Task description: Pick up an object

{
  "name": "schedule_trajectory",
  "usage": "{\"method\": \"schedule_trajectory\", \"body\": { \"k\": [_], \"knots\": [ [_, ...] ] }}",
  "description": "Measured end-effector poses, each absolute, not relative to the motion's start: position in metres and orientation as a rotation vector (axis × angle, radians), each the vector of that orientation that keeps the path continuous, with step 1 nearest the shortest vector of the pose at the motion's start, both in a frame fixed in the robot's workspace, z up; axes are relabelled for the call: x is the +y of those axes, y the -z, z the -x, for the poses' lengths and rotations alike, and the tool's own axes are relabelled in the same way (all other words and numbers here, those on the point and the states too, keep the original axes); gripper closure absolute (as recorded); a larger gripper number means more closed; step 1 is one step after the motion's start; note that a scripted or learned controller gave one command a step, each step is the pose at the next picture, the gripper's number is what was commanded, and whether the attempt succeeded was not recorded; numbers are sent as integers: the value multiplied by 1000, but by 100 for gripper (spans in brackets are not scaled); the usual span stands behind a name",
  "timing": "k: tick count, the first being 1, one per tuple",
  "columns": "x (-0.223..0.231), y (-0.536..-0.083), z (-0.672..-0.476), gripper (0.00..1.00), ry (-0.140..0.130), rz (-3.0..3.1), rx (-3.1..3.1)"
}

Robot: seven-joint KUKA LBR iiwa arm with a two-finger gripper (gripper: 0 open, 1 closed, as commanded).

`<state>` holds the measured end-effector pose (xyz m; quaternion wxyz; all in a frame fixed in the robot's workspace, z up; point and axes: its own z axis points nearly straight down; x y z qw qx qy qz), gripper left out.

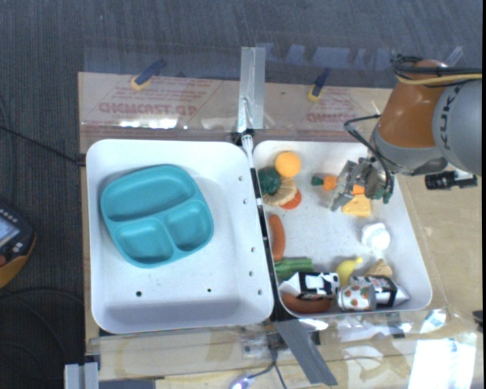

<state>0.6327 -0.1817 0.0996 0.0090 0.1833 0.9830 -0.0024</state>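
Yellow cheese wedge: we see pincer just above it, touching; grip state can't tell.

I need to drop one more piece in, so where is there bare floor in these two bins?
Left white bin: bare floor in front of and right of the teal divided plate. Right white bin: a bare middle patch between the orange-red sausage and white round cap. Its near edge is crowded.
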Motion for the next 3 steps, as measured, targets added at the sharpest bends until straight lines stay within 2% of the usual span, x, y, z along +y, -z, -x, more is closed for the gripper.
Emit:
{"method": "schedule_trajectory", "body": {
  "k": [1,2,3],
  "knots": [
    [-175,-216,-635,100,2,-999,2977],
    [-166,-92,-642,100,3,-520,3089],
    [-78,-182,-637,100,-1,-900,3010]
  ]
}}
